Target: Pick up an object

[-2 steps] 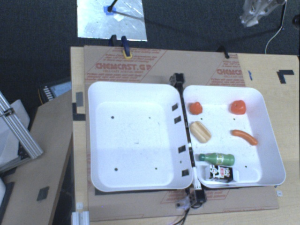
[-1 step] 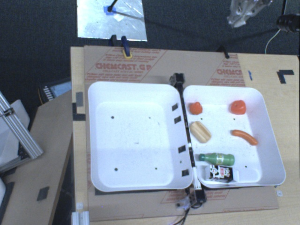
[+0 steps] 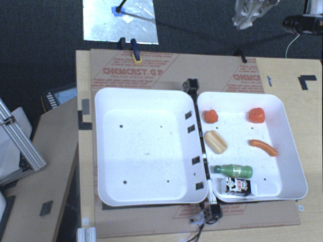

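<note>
Hanging high at the top right of the view, well apart from both bins, the tool (image 3: pixel 247 11) shows as a pale, translucent shape over the dark floor; whether it is apart or together I cannot tell, and nothing is visibly in it. The right bin (image 3: pixel 290 150) holds all the loose things. A small orange-red piece (image 3: pixel 210 116) lies near its upper left corner, and a rounder red piece (image 3: pixel 256 115) sits toward the upper right, the two well apart. Below the first is a tan bun-like piece (image 3: pixel 216 141), close to the bin's left wall. A sausage-shaped orange piece (image 3: pixel 263 147) lies at a slant near the right side. A green bottle (image 3: pixel 233 171) lies on its side lower down, just above a small black-and-white box (image 3: pixel 237 186) at the bin's bottom edge. The left bin (image 3: pixel 103 150) stands beside it on the bench (image 3: pixel 166 67).
</note>
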`<state>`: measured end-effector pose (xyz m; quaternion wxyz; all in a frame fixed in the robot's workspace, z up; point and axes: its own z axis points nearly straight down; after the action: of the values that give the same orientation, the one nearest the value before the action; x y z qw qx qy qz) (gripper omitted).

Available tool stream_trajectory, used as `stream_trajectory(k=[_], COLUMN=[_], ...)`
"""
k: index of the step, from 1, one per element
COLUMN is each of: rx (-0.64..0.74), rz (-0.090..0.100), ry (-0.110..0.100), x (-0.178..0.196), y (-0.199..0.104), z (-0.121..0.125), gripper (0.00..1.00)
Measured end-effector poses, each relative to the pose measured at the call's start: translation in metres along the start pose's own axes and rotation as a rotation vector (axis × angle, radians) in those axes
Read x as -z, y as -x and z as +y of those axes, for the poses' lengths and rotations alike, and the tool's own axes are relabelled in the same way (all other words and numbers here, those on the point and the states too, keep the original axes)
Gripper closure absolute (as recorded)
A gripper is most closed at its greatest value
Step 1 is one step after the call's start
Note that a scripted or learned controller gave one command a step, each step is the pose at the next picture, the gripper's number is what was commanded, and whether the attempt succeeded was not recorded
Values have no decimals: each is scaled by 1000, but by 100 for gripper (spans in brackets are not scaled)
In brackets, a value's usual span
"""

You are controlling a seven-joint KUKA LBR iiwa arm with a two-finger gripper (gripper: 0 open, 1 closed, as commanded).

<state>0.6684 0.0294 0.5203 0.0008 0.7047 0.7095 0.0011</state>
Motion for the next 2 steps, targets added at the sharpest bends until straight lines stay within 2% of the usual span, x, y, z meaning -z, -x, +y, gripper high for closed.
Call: stream_trajectory(k=[2], rx=[-2], rz=[0], ry=[0], x=[3], y=[-64], z=[0], gripper=[100])
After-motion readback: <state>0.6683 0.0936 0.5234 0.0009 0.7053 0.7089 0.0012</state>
